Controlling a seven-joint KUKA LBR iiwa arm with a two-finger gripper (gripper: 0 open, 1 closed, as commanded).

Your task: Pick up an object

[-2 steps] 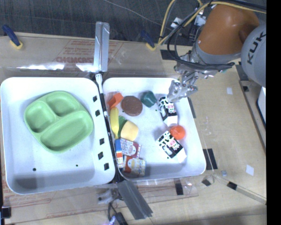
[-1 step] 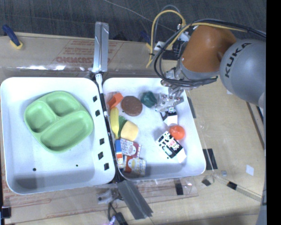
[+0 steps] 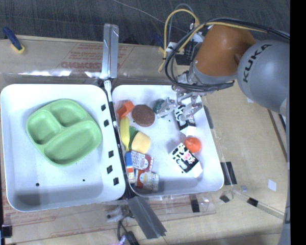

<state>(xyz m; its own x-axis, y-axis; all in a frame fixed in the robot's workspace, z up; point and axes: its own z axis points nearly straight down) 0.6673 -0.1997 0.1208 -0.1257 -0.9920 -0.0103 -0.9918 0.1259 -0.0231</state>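
My gripper (image 3: 186, 107) hangs low over the back right part of the right bin (image 3: 214, 173), under the orange wrist band. Directly beneath it is a small black-and-white item (image 3: 182, 116); whether it is gripped is unclear. A dark green piece (image 3: 158, 105) lies just left of the gripper. Close by are a brown round patty (image 3: 143, 115), an orange ball (image 3: 193, 144) and a cow-patterned carton (image 3: 185, 158). Along the bin's left side lie an orange piece (image 3: 125, 107), a yellow banana-like item (image 3: 124, 130) and a yellow-green piece (image 3: 141, 142).
Two red-and-white cartons (image 3: 138, 162) (image 3: 148, 180) lie at the right bin's front left. The left bin (image 3: 10, 188) holds a green divided plate (image 3: 65, 130). A black-marked divider (image 3: 111, 137) separates the bins. Cables loop above the wrist.
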